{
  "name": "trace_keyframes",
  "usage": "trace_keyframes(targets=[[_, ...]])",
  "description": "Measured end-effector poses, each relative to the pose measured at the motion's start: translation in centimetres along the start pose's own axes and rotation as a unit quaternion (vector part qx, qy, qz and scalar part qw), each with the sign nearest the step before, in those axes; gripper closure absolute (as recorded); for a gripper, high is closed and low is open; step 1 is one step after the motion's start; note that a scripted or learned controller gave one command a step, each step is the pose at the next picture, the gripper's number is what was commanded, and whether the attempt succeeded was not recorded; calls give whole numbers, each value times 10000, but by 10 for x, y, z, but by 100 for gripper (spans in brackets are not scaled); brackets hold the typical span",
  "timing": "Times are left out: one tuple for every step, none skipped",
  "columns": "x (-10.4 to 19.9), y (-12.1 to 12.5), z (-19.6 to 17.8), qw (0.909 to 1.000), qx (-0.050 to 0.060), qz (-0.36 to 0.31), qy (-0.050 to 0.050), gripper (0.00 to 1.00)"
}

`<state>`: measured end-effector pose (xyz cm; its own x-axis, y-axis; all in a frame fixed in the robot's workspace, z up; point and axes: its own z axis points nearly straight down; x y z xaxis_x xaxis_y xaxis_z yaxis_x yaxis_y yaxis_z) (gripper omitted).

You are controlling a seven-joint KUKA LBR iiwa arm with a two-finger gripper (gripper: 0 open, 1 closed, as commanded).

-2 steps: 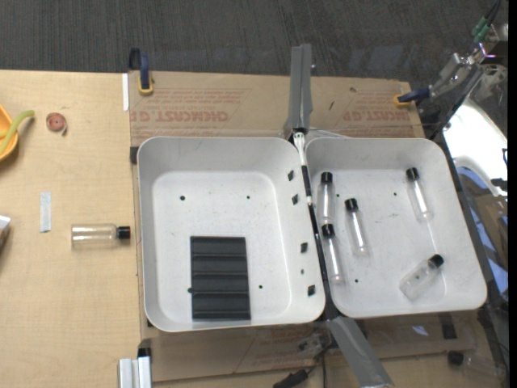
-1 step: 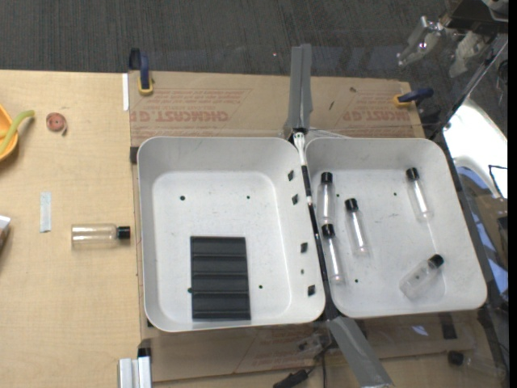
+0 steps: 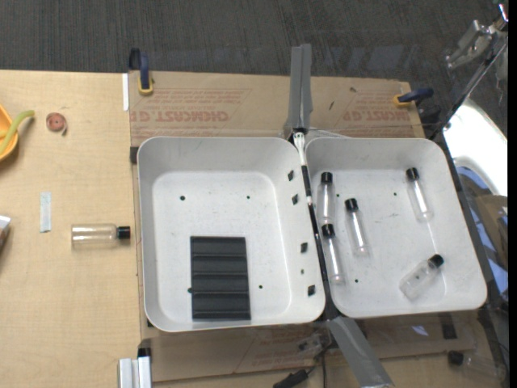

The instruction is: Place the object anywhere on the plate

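Note:
A black ridged plate (image 3: 218, 279) lies flat in the left bin (image 3: 161, 176), near its front edge. Several clear vials with black caps lie in the right bin (image 3: 452, 176). Two vials (image 3: 325, 196) (image 3: 332, 257) rest along that bin's left wall, and a third vial (image 3: 357, 226) lies just right of them. Another vial (image 3: 418, 194) sits toward the back right. A shorter, wider vial (image 3: 422, 279) lies tilted near the front right corner. All the vials are apart from the plate.
On the bench left of the bins lie a clear bottle (image 3: 98, 234), a white strip (image 3: 45, 212), a small red disc (image 3: 55, 121) and an orange object (image 3: 5, 134). Clamps (image 3: 142, 78) (image 3: 412, 97) hold the cardboard behind the bins. Metal hardware (image 3: 477, 40) stands at the top right.

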<state>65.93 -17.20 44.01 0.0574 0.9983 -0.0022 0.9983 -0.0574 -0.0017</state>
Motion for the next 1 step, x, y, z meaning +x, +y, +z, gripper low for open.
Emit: trace_keyframes(targets=[[67,-4,13,9703,22,2421,-2,0]])
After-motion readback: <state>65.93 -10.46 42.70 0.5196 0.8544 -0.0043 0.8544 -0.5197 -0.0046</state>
